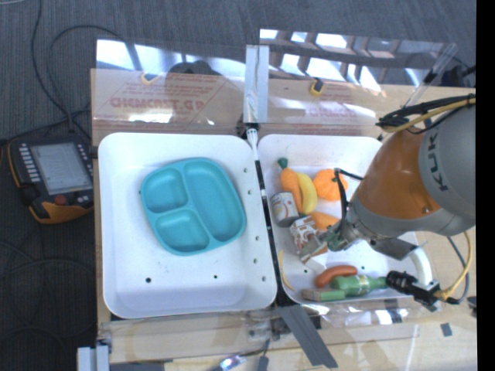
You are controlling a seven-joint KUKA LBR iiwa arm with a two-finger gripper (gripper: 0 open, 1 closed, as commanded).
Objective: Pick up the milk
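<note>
Milk: small carton (303,236) tilted in the right bin (402,151), below the can (283,206).
Pincer: pincer (323,242) low in the right bin, touching the carton's right side; whether its jaws are spread or pressed together I cannot tell.
Nearby: carrot (290,185), banana (307,191), sausage (336,275), green bottle (352,286).
Left bin: left bin (131,284) carries a blue divided plate (192,204).

Food is crowding the right bin (272,230): a can (283,206), carrot (291,187) and banana (307,192) along its left wall, a sausage (336,274) and bottle (352,286) near its front edge.
</note>
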